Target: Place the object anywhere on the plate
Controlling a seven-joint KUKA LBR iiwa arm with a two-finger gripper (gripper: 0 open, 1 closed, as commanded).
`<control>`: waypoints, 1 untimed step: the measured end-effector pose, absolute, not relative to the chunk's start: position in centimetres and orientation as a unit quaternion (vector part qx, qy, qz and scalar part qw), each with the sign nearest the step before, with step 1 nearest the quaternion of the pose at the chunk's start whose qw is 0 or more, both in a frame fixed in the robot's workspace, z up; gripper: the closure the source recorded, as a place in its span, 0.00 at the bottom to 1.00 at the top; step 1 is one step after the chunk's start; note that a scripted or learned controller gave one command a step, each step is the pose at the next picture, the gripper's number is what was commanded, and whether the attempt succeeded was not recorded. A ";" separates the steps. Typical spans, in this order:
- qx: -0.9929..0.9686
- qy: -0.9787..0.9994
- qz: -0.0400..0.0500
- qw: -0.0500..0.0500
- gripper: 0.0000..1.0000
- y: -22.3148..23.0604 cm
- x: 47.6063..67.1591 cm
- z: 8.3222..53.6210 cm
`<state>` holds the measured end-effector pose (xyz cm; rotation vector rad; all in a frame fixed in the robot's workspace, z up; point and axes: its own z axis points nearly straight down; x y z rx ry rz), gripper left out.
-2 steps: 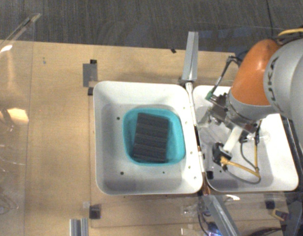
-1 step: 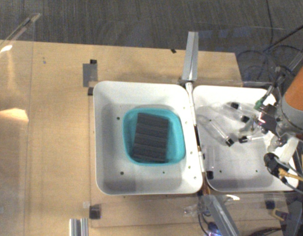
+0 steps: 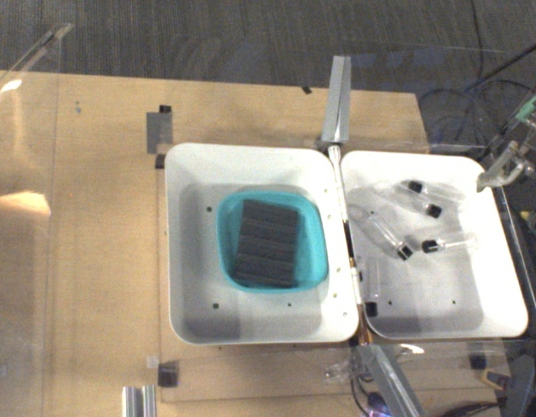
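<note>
I see the teal plate (image 3: 272,240) sitting mid left bin (image 3: 189,320), with a dark ridged block (image 3: 268,241) flat on it and white floor open all round. Clear vials with black caps (image 3: 411,220) lie scattered in the right bin (image 3: 493,320). The tool (image 3: 504,170) sits by that bin's far right corner; can't tell its state.

Part of the arm (image 3: 511,159) juts in at the right edge, its gripper too unclear to read.
</note>
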<state>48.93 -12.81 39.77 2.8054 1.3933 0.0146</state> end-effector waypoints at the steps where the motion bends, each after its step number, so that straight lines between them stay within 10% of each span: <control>1: 0.917 0.399 0.004 0.005 0.00 -18.9 48.9 43.6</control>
